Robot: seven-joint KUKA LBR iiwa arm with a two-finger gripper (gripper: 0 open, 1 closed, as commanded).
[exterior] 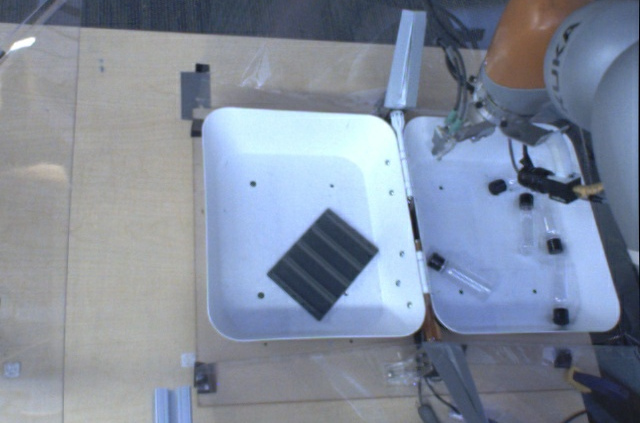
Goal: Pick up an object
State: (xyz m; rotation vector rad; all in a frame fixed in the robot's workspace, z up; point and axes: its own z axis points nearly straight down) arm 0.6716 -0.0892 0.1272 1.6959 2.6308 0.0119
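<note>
A dark ribbed rectangular pad [323, 263] lies flat and turned diagonally in the left bin [240, 211], toward its front. Several small clear vials with black caps lie scattered in the right bin [450, 306]; one [455, 273] is near the front left and another [527, 221] is right of the middle. My gripper [447, 139] hangs over the back left corner of the right bin, under the grey wrist and orange band [520, 31]. It is well apart from the vials and the pad. Nothing shows in it.
A metal bar [405, 61] stands behind the seam between the bins. A black cable [550, 183] from the arm drapes over the right bin's far side. The wooden bench [100, 211] stretches to the left.
</note>
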